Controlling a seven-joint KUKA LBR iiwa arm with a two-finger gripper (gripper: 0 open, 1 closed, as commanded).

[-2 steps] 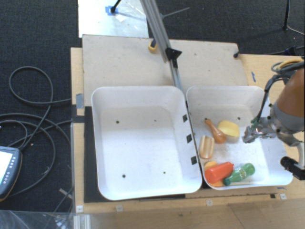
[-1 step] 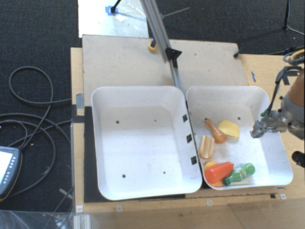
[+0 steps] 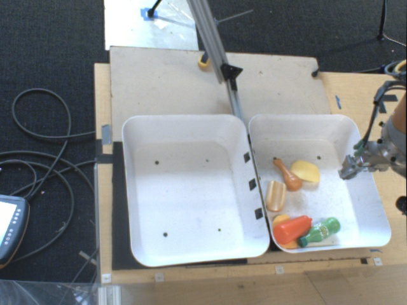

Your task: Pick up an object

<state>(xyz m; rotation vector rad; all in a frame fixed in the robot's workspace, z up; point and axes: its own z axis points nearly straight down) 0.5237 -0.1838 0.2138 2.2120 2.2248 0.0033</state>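
The gripper [image 3: 350, 168] is hanging over the right bin [image 3: 365, 202]; I cannot tell its opening. Toys like the green bottle [image 3: 320, 230] are lying crowded together, so it may be slipping.

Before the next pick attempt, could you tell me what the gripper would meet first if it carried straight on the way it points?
The gripper points leftward over the right bin's rim. Straight on, it would probably meet the yellow piece first, though its height is hard to judge from above.
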